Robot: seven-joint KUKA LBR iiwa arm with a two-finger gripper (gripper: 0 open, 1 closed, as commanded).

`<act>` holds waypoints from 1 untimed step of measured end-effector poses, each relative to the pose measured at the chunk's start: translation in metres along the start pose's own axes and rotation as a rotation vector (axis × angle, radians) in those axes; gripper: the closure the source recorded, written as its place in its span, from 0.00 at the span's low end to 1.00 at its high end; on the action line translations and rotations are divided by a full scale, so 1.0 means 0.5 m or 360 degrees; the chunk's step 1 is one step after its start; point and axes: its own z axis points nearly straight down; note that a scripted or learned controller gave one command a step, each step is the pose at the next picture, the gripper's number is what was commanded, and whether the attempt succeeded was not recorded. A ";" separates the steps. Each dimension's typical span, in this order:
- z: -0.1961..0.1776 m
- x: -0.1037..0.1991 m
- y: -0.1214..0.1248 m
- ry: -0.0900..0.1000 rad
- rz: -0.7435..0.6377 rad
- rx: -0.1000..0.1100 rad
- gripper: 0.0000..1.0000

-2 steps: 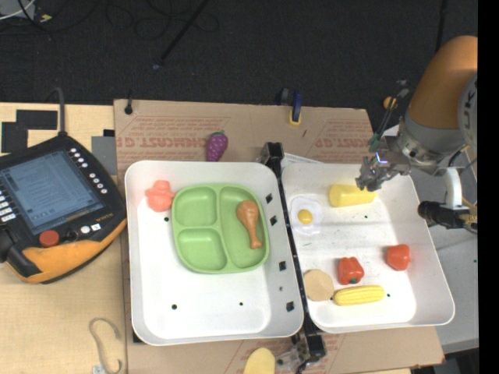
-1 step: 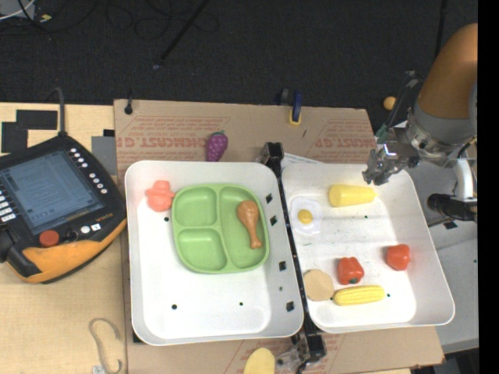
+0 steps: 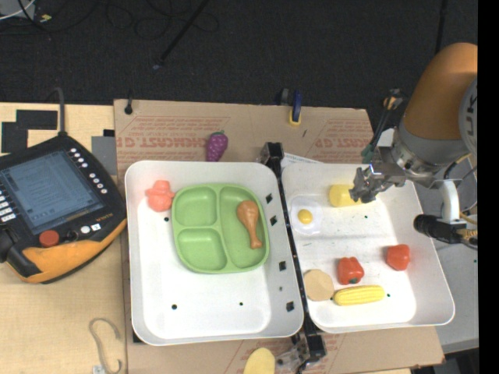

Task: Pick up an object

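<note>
Gripper (image 3: 363,187) of the grey-and-orange arm (image 3: 437,107) hangs over the upper part of the right bin (image 3: 421,232), its dark tip just beside a yellow block (image 3: 340,195) on the block's right; can't tell whether it is released or clenched, and nothing shows between its tips. Below-left of the block, w/in the same bin, lies a fried-egg toy (image 3: 305,217). Toward the bin's near side: a red pepper (image 3: 350,269), a second red piece (image 3: 398,257) to its right, a tan round disc (image 3: 318,284) and a yellow corn cob (image 3: 359,294) touching or nearly touching the disc. Left bin (image 3: 203,310) carries a green divided plate (image 3: 210,232) w/ a brown drumstick (image 3: 250,222) in its upper-right compartment; a pink toy (image 3: 159,195) sits just beside the plate's upper-left rim. Outside the bins, a purple grape bunch (image 3: 217,145) rests on the cardboard (image 3: 171,131) behind the left bin, a yellow lemon-like piece (image 3: 260,361) at the front edge. Far left on the desk (image 3: 47,318): a control pendant (image 3: 54,201) w/ a lit screen.
</note>
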 end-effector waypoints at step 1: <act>-0.020 0.086 -0.067 0.0001 -0.0001 -0.0001 1.00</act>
